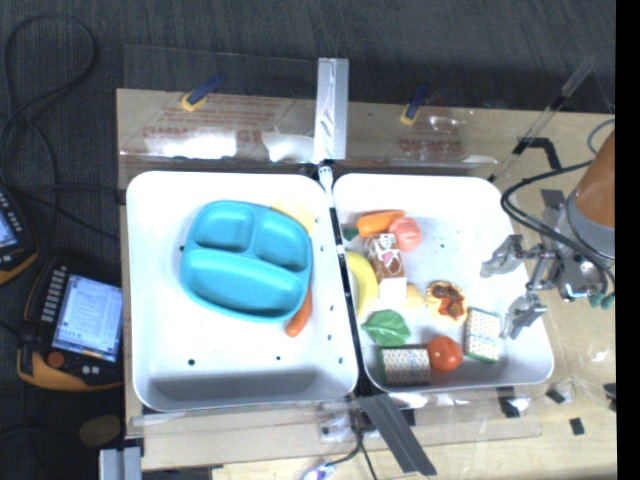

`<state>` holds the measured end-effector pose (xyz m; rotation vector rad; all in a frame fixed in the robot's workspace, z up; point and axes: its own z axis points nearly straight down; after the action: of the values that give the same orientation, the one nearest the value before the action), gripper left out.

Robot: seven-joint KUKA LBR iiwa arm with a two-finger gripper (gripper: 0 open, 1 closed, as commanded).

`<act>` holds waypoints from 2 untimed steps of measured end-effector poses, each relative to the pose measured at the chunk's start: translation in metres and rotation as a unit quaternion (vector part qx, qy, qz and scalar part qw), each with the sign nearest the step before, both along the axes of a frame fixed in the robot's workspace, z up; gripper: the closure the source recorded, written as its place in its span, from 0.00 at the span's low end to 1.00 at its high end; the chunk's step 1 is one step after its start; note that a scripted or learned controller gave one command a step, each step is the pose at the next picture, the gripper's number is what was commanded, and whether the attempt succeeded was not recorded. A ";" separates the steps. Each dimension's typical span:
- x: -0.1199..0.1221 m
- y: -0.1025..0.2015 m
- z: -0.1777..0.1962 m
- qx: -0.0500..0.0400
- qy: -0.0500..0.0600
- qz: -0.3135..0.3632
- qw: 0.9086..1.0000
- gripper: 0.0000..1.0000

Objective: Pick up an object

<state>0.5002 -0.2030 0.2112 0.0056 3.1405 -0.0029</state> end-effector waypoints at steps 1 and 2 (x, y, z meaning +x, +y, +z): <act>0.004 0.012 -0.104 -0.001 -0.008 -0.165 0.986 0.00; 0.050 0.040 -0.114 0.001 -0.015 -0.322 0.947 0.00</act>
<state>0.5505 -0.1628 0.0975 1.0078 2.9433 -0.0015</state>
